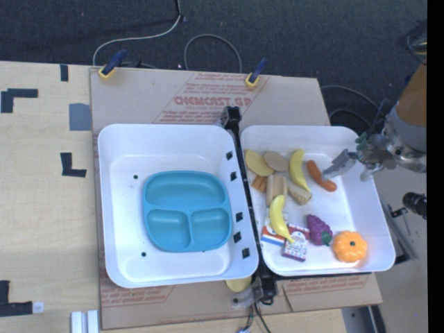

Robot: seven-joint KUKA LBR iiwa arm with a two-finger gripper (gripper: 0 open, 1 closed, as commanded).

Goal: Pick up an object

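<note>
Nearest the cam, along the near wall of the right bin [361, 266], sit an orange pumpkin [349, 246], a purple grape bunch [318, 229] just left of it, and a small red/white/blue carton [294, 242] touching the near end of a yellow banana [277, 216]. Farther in: a 2nd banana [298, 169], tan bread-like pieces [277, 186] beside it w/ a round tan slice [259, 164] at the far left, and an orange-red sausage/carrot-shaped piece [320, 175] to the right of the 2nd banana. Gripper [341, 164] comes in from the right, arm w/ orange band [417, 99] behind it; it's over the right bin's far-right part, its tip just right of the orange-red piece. Can't tell if it's wide or narrow, and nothing visibly betw. the tips. Left bin [118, 158] holds a blue 3-compartment plate [187, 210], roughly centred. Both bins rest on a cardboard sheet [173, 99] w/ 2 clamps [111, 66] at its far edge, cables [208, 44] on the dark floor beyond.
</note>
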